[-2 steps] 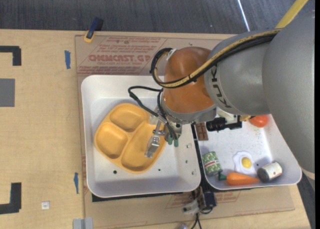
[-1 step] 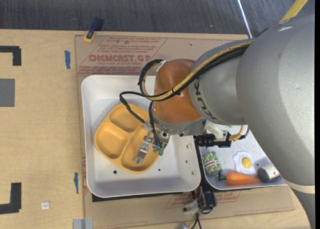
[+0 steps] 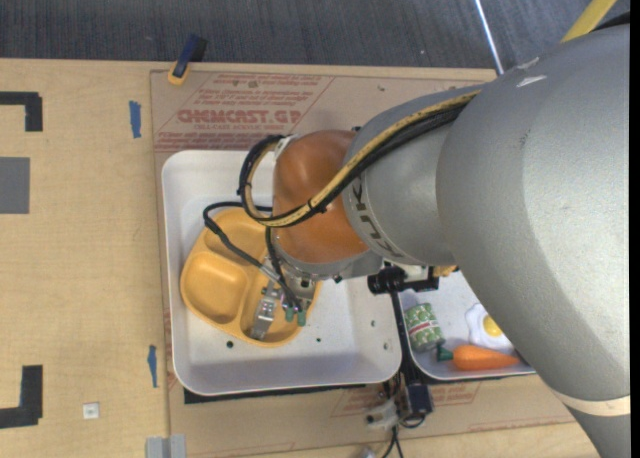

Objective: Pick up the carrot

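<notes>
Carrot [image 3: 483,357] lay in the right bin; the pincer [image 3: 268,314], its state unclear, hung over the yellow dish [image 3: 215,286] and might miss.

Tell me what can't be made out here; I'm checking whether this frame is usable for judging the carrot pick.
- Claw: small and seen from above over the yellow dish; open or shut cannot be told.
- Carrot: its right end is covered by the grey arm.
- Right bin: mostly hidden under the arm.
- Green can: label too small to read.
- Left bin: its right half partly covered by the wrist.
</notes>
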